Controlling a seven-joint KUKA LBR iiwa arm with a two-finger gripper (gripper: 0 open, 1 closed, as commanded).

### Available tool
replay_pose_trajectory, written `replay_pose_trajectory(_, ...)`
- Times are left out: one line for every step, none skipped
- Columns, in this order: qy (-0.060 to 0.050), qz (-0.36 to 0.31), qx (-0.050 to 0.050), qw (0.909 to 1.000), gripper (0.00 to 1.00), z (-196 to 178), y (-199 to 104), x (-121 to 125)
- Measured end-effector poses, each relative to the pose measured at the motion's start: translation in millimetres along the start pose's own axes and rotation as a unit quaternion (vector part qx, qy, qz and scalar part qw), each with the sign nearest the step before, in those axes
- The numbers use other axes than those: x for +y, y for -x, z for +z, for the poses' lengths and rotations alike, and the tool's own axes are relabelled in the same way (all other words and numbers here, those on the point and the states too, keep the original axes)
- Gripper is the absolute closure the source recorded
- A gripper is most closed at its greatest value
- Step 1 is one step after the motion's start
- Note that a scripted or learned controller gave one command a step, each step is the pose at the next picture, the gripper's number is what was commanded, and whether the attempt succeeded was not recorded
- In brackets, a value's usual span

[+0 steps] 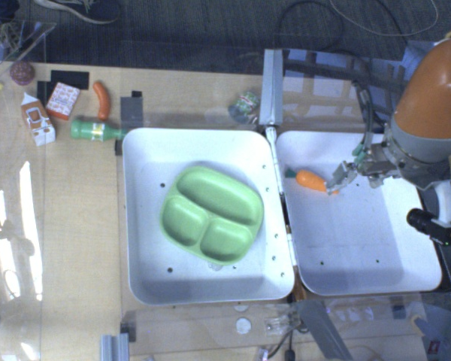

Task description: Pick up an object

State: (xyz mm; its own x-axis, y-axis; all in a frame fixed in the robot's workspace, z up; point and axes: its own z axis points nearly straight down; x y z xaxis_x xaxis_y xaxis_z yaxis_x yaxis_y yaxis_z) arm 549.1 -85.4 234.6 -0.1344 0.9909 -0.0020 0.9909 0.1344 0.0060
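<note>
Camera view, gripper (337, 184) low in right bin (376, 277), fingertips at toy carrot's (310, 180) right end, can't tell grip state, green divided plate (211, 213) in left bin (146, 262).

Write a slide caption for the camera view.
KUKA arm's tool beside a toy carrot in the right bin; green divided plate in the left bin.

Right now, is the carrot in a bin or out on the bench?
In a bin. The carrot lies flat on the floor of the right bin, near its left wall, beside the gripper.
</note>
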Motion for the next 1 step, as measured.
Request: replay_pose_trajectory(0.000,0.052,0.000,0.9987,0.00,143.7,21.7,41.6)
